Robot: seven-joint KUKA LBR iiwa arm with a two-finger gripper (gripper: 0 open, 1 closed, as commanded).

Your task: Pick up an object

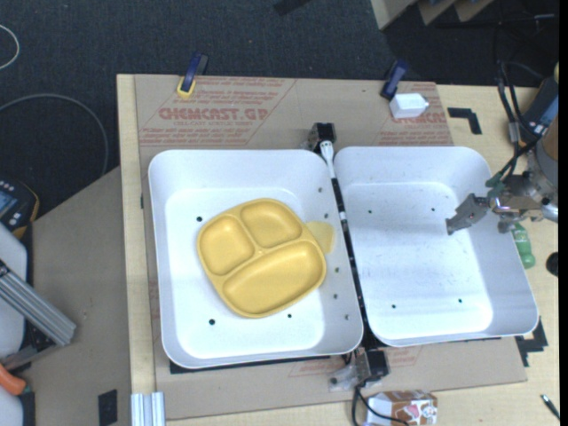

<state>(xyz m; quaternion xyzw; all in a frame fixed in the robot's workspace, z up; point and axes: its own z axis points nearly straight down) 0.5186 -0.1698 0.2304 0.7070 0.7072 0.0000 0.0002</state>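
**Yellow tray in the left bin, gripper over the right one**

A yellow plastic divided tray point(261, 257), rounded and split into three compartments, lies flat on the floor of the left shallow white bin point(169, 238). It sits a little right of the bin's middle, turned at a slant, with its largest compartment toward the near edge. A pale yellow tab at its right side reaches close to the wall that the left bin shares with its neighbour.

The grey two-finger gripper point(463, 217) is over the right shallow white bin point(426, 318), near that bin's right wall and toward its far half. Its dark tip points left and slightly down in the camera view. Whether the jaws stand apart or together cannot be told from this view; nothing is seen between them.

The tray is well apart from the gripper, across the dividing walls, to the left and nearer the camera.

Both bins rest on a brown cardboard-covered bench point(266, 114) with red printing. A small white block point(408, 106) lies on the cardboard beyond the right bin.
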